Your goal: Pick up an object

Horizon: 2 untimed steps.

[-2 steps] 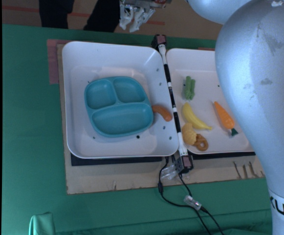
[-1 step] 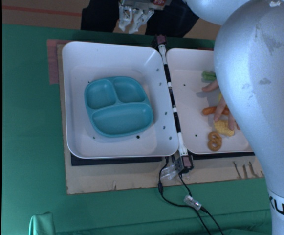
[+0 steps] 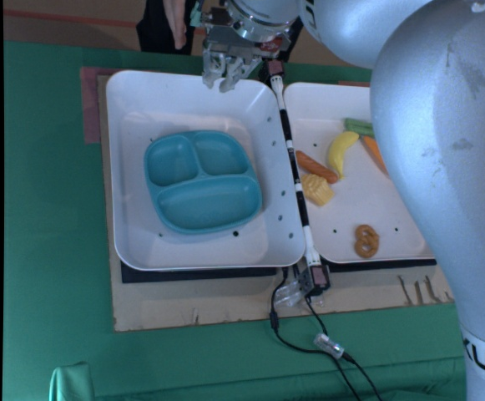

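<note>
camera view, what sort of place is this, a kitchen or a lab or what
Most likely a robot test bench in a lab, not a kitchen: a KUKA arm hangs its claw over two white bins, toy food such as a banana lies in one, and loose cables trail across green cloth.

Grey arm reaching in, gripper (image 3: 224,75) pointing down, nothing held

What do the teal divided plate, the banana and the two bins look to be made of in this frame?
Teal divided plate: probably moulded plastic, with an even colour, soft sheen and rounded compartment walls.
Banana: likely a plastic toy, uniformly yellow and smooth, though too small to be sure.
Left bin and right bin: seemingly white plastic, semi-matte, with rounded moulded rims and small dark holes in the floors.
</note>
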### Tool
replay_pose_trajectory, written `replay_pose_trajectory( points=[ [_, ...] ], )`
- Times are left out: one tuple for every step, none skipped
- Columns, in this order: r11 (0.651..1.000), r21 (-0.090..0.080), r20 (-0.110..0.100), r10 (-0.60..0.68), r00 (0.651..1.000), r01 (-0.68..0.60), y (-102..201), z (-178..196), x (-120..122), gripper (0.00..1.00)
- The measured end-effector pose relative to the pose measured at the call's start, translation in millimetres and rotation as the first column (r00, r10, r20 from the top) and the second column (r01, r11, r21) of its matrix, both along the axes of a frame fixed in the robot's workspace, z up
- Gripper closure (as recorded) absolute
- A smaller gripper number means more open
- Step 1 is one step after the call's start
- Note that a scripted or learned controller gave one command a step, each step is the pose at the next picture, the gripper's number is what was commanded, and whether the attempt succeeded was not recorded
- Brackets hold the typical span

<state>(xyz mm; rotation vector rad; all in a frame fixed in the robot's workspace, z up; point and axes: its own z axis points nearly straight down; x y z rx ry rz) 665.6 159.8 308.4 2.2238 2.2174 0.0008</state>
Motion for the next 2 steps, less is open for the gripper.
replay_pose_trajectory(
  points=[
    [1.000, 0.000, 0.003, 0.000, 1.000, 0.000, 1, 8, 6, 1.00],
    [1.000, 0.002, 0.000, 0.002, 1.000, -0.002, 9, 33, -25, 1.00]
  ],
)
